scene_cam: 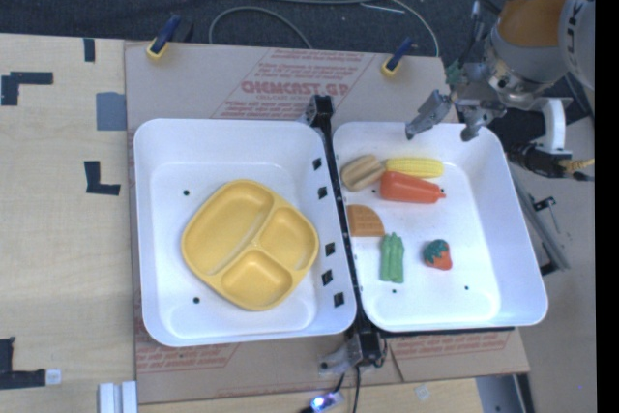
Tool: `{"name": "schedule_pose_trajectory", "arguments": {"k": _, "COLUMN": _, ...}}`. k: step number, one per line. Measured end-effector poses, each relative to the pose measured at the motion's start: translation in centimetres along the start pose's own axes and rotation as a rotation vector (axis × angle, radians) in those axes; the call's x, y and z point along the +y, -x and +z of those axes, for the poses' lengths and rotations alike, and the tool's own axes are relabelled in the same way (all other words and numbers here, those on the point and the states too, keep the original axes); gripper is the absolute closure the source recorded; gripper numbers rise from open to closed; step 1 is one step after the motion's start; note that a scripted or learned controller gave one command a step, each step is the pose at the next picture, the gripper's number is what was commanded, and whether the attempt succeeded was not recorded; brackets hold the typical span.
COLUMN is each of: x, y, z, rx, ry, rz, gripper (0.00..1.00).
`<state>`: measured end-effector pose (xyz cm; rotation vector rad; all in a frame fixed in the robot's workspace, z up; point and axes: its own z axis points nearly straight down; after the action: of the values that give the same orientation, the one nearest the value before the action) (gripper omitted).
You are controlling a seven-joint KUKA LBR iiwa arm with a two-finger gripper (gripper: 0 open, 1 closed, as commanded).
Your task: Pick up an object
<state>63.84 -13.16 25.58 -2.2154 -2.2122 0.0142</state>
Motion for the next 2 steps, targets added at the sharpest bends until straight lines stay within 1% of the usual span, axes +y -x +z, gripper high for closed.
{"name": "schedule_pose_trajectory", "arguments": {"k": 1, "x": 0.2, "y": 0.0, "z": -0.7, "rx": -0.002, "ry": 0.011, "rz": -0.003, "gripper": 0.00}}
{"name": "schedule_pose_trajectory", "arguments": {"k": 2, "x": 0.1, "y": 0.7, "z": 4.1, "rx": -0.002, "ry": 0.006, "rz": -0.002, "gripper": 0.00}}
